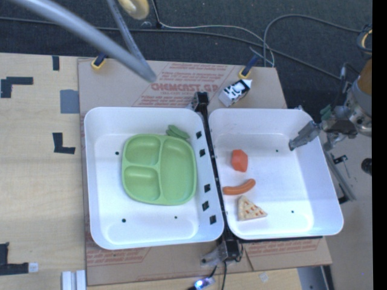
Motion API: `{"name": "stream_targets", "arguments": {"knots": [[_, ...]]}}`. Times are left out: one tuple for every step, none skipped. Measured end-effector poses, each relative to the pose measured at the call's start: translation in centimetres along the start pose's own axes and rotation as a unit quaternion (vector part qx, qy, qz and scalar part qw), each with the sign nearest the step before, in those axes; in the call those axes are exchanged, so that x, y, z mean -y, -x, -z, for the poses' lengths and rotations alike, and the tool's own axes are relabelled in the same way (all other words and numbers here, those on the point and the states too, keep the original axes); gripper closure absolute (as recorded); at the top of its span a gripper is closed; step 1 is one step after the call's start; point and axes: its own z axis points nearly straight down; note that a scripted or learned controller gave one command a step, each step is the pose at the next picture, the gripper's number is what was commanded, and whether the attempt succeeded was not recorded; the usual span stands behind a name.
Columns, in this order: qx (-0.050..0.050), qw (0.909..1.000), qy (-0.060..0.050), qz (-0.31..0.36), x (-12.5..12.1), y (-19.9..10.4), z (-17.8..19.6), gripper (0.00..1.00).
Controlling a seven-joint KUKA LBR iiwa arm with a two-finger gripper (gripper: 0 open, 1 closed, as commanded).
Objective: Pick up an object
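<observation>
1. Two shallow white bins sit side by side on a cardboard sheet; the left bin (pixel 97 162) and the right bin (pixel 320 180) meet along a dark centre divider with clips
2. The gripper (pixel 302 139) hangs at the right bin's far right corner, just over the rim, reaching in from the right edge of the view. One dark finger points down and left toward the bin floor; whether the fingers are spread or pressed together cannot be told from here, and nothing is seen between them
3. Task items lie in the left half of the right bin, well apart from the gripper: a red-orange block (pixel 240 160) nearest the far wall, a sausage (pixel 239 188) lying crosswise below it, and a wedge-shaped sandwich piece (pixel 250 210) nearest the front wall
4. The three pieces sit in a loose column near the divider side, none touching its neighbour. The block and the sausage are close together; the wedge lies just below the sausage
5. Open floor runs across the right half of the right bin, between the items and the right wall
6. A green divided plate (pixel 160 169) takes up the middle of the left bin, with white floor showing on all sides and the widest margin along the front wall
7. A small black-and-white object (pixel 234 90) rests on the cardboard beyond the right bin's far rim
</observation>
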Motion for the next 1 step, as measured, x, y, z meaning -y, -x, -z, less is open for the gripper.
{"name": "stream_targets", "arguments": {"knots": [[0.001, 1.0000, 0.006, 0.002, -0.21, -0.05, 0.63, 0.00]]}}
